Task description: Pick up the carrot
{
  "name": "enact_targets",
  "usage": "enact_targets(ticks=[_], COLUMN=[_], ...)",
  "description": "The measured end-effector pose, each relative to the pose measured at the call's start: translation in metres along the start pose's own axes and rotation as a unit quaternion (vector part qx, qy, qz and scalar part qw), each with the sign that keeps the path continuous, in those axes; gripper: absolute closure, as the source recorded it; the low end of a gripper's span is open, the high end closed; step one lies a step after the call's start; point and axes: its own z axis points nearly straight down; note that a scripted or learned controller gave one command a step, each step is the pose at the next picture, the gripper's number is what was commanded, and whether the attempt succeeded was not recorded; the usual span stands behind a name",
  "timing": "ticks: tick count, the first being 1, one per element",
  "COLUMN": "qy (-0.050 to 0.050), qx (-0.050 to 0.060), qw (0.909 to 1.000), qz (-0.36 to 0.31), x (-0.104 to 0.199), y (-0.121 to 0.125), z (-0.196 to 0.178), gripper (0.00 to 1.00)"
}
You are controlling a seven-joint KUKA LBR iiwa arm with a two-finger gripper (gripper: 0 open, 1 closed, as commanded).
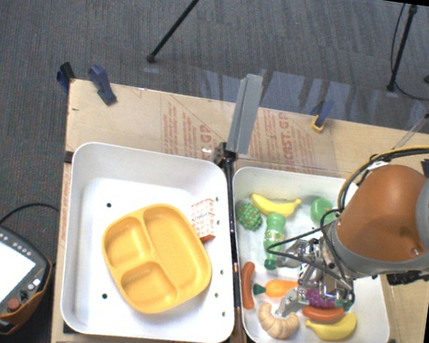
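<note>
cardboard-topped surface (pixel 167 116), right shallow white bin (pixel 383 308): small orange carrot (pixel 280 288) beside gripper (pixel 316 290); finger state unreadable. centre over carrot, avoid purple eggplant (pixel 323 312).

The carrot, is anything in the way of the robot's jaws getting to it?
Nothing visible sits between them. The gripper hovers right beside the carrot in the right bin. Close neighbours could get bumped: a purple toy, a beige toy and a sausage.
</note>
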Motion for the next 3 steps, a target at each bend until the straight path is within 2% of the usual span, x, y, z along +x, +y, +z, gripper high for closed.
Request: enact_targets(ticks=[1, 2, 3], qy=[-0.009, -0.005, -0.005], qx=[0.001, 0.0, -0.001], qw=[1.0, 0.9775, 0.9781], qz=[0.002, 0.211, 0.208], x=[0.0083, 0.0073, 0.0074], y=[0.0066, 0.0126, 0.0144], z=[0.0431, 0.049, 0.04], gripper=[0.0, 0.0, 1.0])
